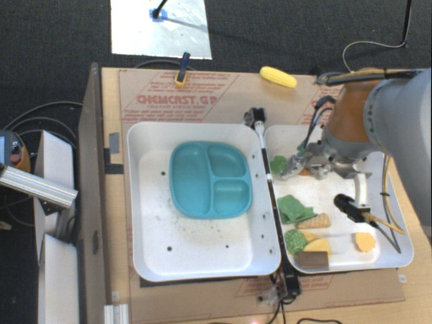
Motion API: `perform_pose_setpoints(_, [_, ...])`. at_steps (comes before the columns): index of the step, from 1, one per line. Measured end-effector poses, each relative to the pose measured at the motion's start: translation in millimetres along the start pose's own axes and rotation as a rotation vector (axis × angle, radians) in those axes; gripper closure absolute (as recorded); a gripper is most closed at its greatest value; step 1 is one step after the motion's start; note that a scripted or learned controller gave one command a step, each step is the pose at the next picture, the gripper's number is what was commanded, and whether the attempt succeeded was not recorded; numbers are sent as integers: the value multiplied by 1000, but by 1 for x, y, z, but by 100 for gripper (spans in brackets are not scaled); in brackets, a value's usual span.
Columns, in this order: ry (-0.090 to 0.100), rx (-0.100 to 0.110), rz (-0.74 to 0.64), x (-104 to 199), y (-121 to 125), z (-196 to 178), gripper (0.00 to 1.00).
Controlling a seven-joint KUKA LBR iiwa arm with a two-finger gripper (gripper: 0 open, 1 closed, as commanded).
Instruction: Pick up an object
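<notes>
My gripper (297,167) hangs low over the upper left part of the right bin (391,262), with the grey arm coming in from the right. Just left of it lies a small green piece (278,162), and a bit of orange (306,173) shows right under it. Below are a green leafy toy (294,208), an ice cream cone (315,221), a round green toy (294,239), a yellow piece (320,246), a brown block (314,260) and a yellow-orange disc (364,241). Nothing can be seen held.
The left bin (155,248) bears a teal divided plate (210,179). A yellow toy (278,77) lies on the cardboard behind the right bin. A yellow and blue clamp (182,70) sits at the cardboard's far edge.
</notes>
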State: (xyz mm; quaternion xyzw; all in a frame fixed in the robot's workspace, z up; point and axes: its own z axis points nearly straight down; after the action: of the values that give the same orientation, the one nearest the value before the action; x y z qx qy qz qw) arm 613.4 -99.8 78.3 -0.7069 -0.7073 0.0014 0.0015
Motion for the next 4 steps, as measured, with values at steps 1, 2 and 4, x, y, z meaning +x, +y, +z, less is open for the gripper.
perform_pose_setpoints(1, [-2,-12,-4,-26,52,-8,0])
perform_pose_setpoints(2, [0,-4,-5,12,13,-7,0])
perform_pose_setpoints(4, [0,-9,-6,-9,54,-8,0])
